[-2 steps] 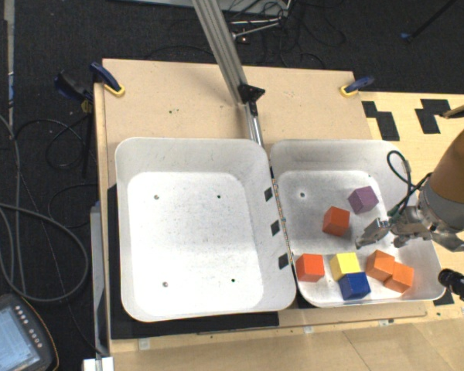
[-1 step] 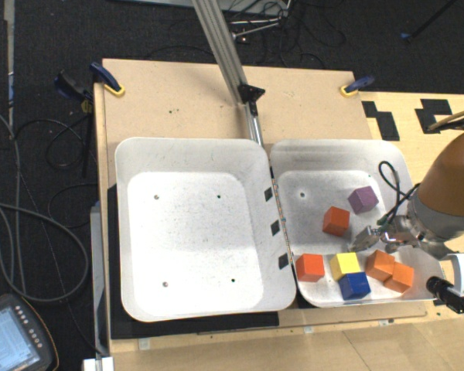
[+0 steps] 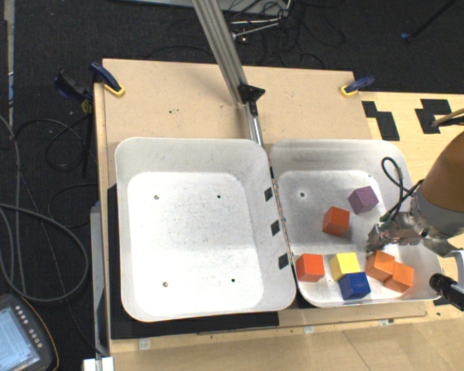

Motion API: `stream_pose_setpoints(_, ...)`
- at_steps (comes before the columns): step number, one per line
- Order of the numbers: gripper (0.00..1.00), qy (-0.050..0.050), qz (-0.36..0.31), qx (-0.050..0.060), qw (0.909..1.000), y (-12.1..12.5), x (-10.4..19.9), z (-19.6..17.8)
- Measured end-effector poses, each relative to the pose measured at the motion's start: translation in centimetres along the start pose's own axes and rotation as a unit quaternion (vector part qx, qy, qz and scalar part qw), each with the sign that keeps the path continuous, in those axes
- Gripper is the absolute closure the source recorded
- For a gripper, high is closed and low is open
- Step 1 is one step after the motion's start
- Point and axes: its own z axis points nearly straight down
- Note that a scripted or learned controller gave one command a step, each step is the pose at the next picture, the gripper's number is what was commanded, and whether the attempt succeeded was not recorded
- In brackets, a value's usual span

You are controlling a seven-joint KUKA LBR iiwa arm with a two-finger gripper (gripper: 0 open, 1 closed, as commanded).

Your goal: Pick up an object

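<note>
We log two bins side by side on the worktop (image 3: 178,99): left bin (image 3: 139,207), right bin (image 3: 309,161). All blocks (image 3: 348,265) lie in the right bin. Two sit toward 12 o'clock, three in a row toward 6 o'clock, two touching at 4 o'clock. The gripper (image 3: 383,238) enters from 3 o'clock, just above that pair.

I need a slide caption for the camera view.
End effector low over coloured blocks in the right bin; left bin alongside.
</note>
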Motion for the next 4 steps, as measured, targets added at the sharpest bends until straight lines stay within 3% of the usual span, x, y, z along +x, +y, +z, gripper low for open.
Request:
stream_pose_setpoints(2, 1.0, -0.001, -0.003, -0.003, 1.0, 0.9, 0.9, -12.0)
stream_pose_setpoints(3, 1.0, -0.001, -0.002, 0.0, 1.0, 1.1, 0.9, -13.4)
stream_pose_setpoints(4, 1.0, 0.001, -0.004, -0.001, 1.0, 2.5, 5.6, -14.2)
